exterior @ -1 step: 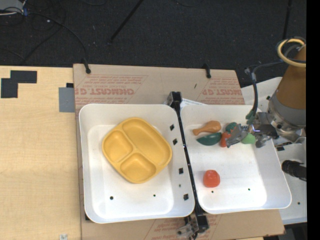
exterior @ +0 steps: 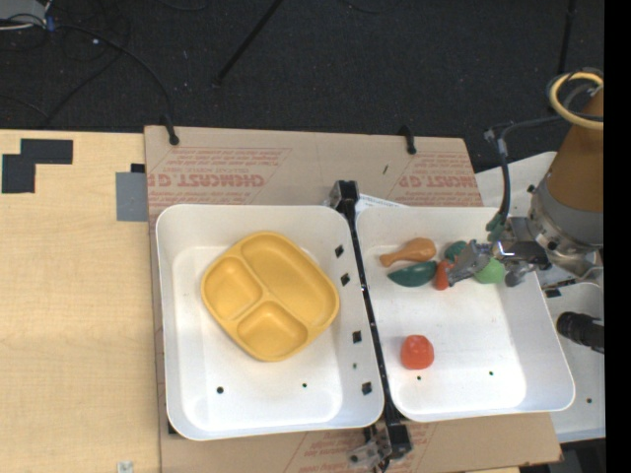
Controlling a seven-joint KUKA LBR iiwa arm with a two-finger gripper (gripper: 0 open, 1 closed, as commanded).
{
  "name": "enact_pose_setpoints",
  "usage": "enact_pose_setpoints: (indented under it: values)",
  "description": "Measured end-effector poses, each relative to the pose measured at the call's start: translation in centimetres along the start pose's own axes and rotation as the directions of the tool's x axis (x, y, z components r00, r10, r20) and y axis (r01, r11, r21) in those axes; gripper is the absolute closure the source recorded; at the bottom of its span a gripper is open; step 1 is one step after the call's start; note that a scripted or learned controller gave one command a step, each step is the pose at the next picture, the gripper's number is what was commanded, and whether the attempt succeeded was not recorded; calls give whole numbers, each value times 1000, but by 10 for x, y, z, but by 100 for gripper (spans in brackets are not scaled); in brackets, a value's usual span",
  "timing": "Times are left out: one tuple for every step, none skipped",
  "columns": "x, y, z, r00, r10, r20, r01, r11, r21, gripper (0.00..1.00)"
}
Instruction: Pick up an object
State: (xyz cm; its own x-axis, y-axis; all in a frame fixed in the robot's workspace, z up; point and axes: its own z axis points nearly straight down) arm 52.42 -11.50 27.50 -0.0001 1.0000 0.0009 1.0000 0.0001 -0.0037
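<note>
Red round object [exterior: 417, 352] sits nearest, loose on the right bin [exterior: 532, 382] floor. Left bin [exterior: 187, 382] holds a yellow divided plate [exterior: 269, 295]. Further back in the right bin: dark green piece [exterior: 412, 275] touching an orange drumstick-shaped toy [exterior: 410, 253]. Gripper [exterior: 471, 264] low over a cluster there, small red item [exterior: 441, 276] and light green object [exterior: 489, 270], possibly touching. Fingers: cannot tell apart or together. Tabletop [exterior: 69, 343] light wood.

a robotics lab test bench. two white bins [exterior: 197, 402] sit on printed cardboard [exterior: 246, 170] over a light wooden bench [exterior: 69, 313]. loose cables [exterior: 148, 57] trail across dark carpet behind it.
</note>
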Motion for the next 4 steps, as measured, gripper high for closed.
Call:
enact_pose_setpoints:
  values:
    - [1,-10,56,1000,0,-1,0,1000,4,0]
    - [7,-16,118,1000,0,-2,0,1000,7,0]
    - [15,-17,180,1000,0,-2,0,1000,6,0]
    - [13,-16,167,1000,5,-1,-5,1000,4,100]
